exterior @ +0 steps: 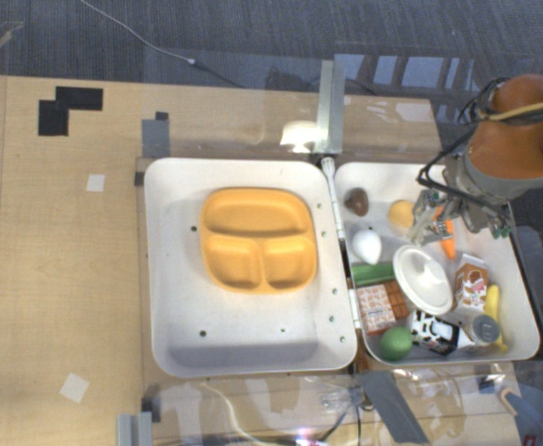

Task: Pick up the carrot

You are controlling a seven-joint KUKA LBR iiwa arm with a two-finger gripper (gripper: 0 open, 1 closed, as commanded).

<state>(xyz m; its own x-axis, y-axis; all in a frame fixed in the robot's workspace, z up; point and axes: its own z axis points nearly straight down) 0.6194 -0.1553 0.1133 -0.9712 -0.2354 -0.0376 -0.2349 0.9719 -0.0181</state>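
Orange carrot point(449, 246), small, stiff, likely light, is being straddled by the gripper point(436, 228); jaw state cannot be told.

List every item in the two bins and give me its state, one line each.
tool: low in the right bin, at the carrot
carrot: lying in the bin, partly under the tool
yellow tray: flat, right way up, left bin
white bowl: tilted, resting on other items
white egg: loose on bin floor
green ball: resting at the near wall

two white bins point(165, 249); one yellow tray point(258, 240); one carrot point(448, 245)
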